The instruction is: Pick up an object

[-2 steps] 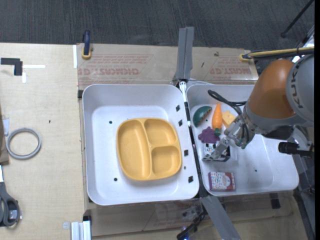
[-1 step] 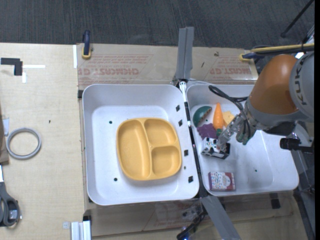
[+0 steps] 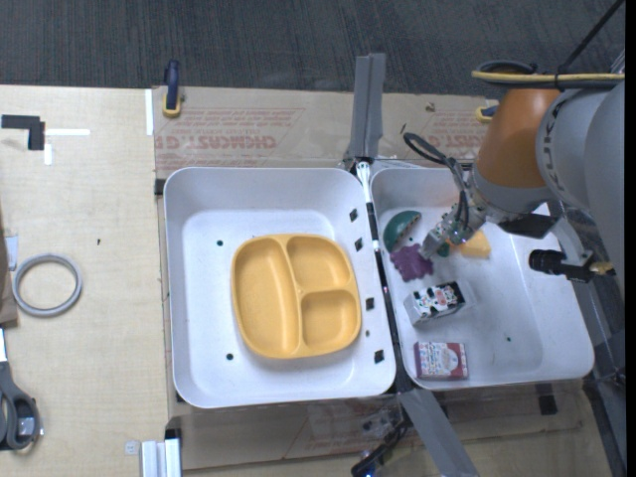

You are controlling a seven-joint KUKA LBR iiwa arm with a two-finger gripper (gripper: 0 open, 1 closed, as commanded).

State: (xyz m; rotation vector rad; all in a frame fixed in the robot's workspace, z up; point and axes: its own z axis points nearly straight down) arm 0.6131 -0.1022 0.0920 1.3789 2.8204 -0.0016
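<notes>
In the right bin (image 3: 527, 351) lie a purple toy (image 3: 408, 260), a teal curved piece (image 3: 399, 226), a yellow wedge (image 3: 477, 246), a black-and-white cow-pattern carton (image 3: 437, 300) and a small pink box (image 3: 440, 361). My gripper (image 3: 442, 240) hangs low over the bin's upper left part, between the purple toy and the yellow wedge, just right of the teal piece. I see nothing between its fingers.
The left bin (image 3: 189, 266) holds a yellow divided plate (image 3: 295, 294). A grey divider post (image 3: 367, 107) stands between the bins at the back. A grey tape ring (image 3: 44, 284) and scissors (image 3: 18, 415) lie on the bench at the left.
</notes>
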